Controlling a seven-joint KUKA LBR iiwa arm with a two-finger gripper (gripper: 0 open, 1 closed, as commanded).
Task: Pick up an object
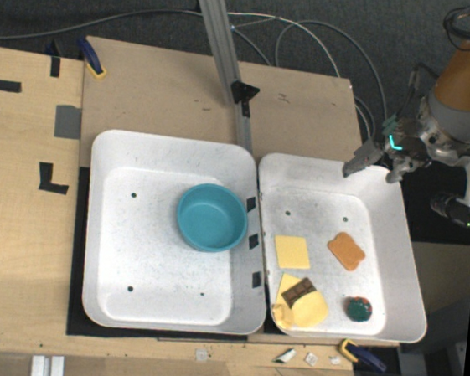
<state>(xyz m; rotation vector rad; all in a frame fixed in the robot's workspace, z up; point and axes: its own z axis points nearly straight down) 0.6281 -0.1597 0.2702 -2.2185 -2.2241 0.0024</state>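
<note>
My gripper [374, 167] hangs over the far right corner of the right bin [401, 212], with its two dark fingers spread and nothing between them. Well below it in that bin lie an orange piece [347, 251], a pale yellow square [292, 252], a yellow lump with a brown block on top [299, 303], and a small dark green and red ball [359, 308]. A blue bowl [211, 216] sits in the left bin [114, 211].
A slanted grey metal pole [225, 51] rises behind the bins, and cables run across the dark floor at the back. Blue and yellow clamps sit at the board's far left corner [92, 57] and near the front right [363, 354].
</note>
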